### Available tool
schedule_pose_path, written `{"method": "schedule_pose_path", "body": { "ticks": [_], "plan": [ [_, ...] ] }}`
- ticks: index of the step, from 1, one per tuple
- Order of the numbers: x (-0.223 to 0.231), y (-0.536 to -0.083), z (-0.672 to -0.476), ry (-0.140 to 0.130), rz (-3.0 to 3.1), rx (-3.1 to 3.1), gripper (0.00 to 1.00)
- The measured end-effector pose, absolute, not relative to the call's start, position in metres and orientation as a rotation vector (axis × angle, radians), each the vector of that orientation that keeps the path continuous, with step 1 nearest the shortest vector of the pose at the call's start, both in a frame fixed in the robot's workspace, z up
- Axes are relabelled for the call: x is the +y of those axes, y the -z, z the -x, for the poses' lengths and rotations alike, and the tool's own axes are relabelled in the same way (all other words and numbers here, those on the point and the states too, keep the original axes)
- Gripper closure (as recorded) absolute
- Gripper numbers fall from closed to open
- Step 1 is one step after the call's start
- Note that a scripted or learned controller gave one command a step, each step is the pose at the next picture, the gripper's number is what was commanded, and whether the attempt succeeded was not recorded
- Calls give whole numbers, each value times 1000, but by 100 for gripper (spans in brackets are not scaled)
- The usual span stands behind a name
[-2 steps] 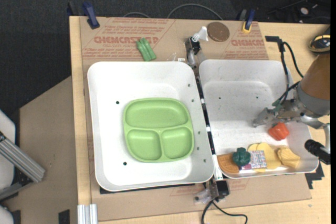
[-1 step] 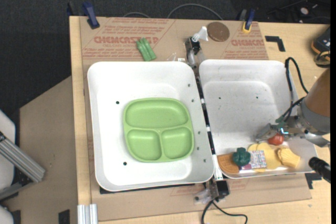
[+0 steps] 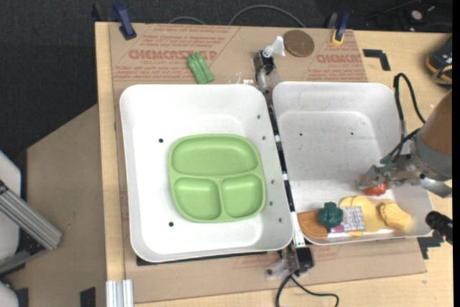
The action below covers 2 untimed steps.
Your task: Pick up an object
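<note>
- A small red and white object lies in the right bin, toward its right side, just above a cluster of things along the bin's near edge.
- The jaws sit directly over this red object, at or touching it; the view is too small and blurred to tell whether they are spread or clenched, or whether they grasp anything.
- The arm comes in from the right edge of the view, over the right rim of the right bin, its grey wrist angled down and to the left toward the bin floor.
- Just below the red object, along the near edge of the right bin, lie a yellow toy, a dark green toy, a small printed card or packet between them, and a tan flat piece at the left end of the row.
- The left bin holds a light green divided plate with three compartments, resting near its middle.
- Both bins stand side by side on the bench, which is covered with brown cardboard printed with red lettering.
- On the cardboard behind the left bin lies a small green clip; behind the right bin sits a brown disc.
- Blue clamps hold the cardboard at the far corners.
</note>
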State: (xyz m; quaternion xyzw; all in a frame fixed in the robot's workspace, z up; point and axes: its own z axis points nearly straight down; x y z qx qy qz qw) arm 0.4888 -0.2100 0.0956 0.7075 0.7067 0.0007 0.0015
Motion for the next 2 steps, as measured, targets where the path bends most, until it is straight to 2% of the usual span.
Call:
{"method": "schedule_pose_path", "body": {
  "ticks": [1,2],
  "plan": [
    [-113,-86,-509,-6,-2211,2228,100],
    [-44,-192,-584,-19,-2201,2226,100]
  ]
}}
